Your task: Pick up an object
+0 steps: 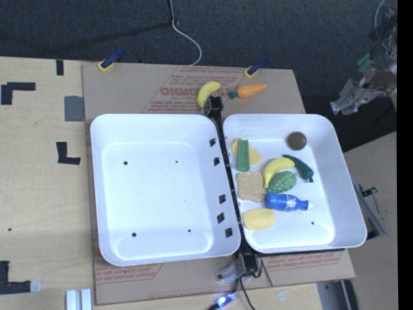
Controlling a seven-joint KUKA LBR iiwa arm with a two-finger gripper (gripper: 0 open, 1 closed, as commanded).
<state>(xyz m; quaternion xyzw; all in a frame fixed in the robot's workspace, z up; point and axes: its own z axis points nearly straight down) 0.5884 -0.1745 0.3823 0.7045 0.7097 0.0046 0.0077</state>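
Gripper [361, 95] sits off the bins, up past the right bin's [322, 124] far right corner; can't tell its state from this blur. Nothing visible in it. Targets cluster in the right bin: blue bottle [286, 203], yellow banana [277, 168], green lumpy piece [282, 182], bread slice [250, 186], brown disc [296, 140] nearest the gripper. Risk: items touch each other, so a descent likely nudges neighbours or closes on two.
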